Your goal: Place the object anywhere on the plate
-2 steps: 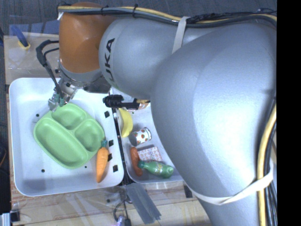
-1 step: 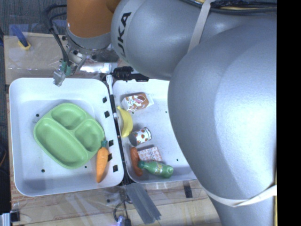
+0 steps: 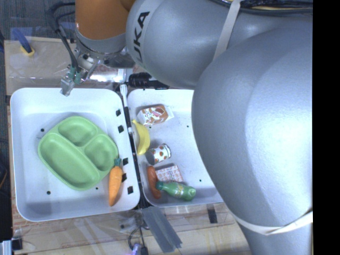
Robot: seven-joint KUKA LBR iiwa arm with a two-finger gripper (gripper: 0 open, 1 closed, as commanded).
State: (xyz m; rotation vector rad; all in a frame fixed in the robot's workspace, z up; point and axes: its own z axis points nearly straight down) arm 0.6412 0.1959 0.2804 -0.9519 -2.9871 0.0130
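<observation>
A green plate point(image 3: 74, 153) with three compartments lies in the left bin point(image 3: 32, 206). An orange carrot point(image 3: 115, 184) lies on the bin floor just off the plate's near right edge, touching or almost touching it, its green top toward the plate. My gripper point(image 3: 68, 83) hangs below the orange wrist band over the far rim of the left bin, well away from both the carrot and the plate. Nothing shows in it.
The right bin point(image 3: 199, 187) holds a banana point(image 3: 141, 137), a red-and-white packet point(image 3: 153, 114), a small can point(image 3: 160, 153), a pink wrapper point(image 3: 169, 172), a red item point(image 3: 152, 177) and a green bottle point(image 3: 176, 191). The arm's grey bulk covers the right side.
</observation>
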